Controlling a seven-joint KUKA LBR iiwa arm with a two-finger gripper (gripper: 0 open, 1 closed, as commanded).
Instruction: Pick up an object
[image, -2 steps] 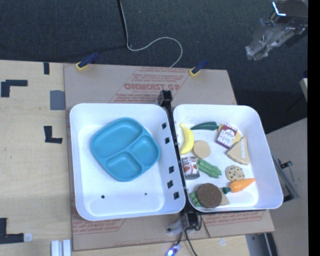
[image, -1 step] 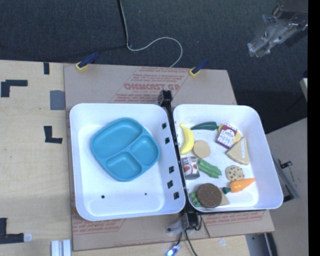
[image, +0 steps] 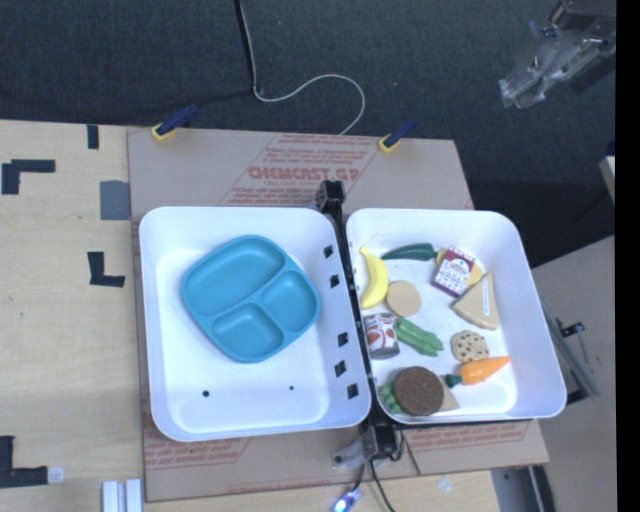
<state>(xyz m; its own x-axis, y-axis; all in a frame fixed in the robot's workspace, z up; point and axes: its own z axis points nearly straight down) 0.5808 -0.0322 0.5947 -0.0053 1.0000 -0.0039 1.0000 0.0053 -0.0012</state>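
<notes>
The right bin (image: 528, 268) holds several toy foods: a yellow banana (image: 373, 278), a green pepper (image: 408, 252), a red carton (image: 455, 270), a pale wedge (image: 480, 302), a tan round disc (image: 404, 298), a small can (image: 381, 335), a green pod (image: 418, 337), a cookie (image: 468, 346), a carrot (image: 484, 370) and a brown burger patty (image: 418, 391). My gripper (image: 553, 52) hangs blurred at the top right corner, high above the dark floor, well away from both bins, with nothing visibly in it.
The left bin (image: 165, 240) carries a blue three-compartment plate (image: 250, 297). Black clips (image: 345, 320) line the divider between the bins. A cable (image: 300, 90) loops on the floor behind the cardboard sheet (image: 290, 170).
</notes>
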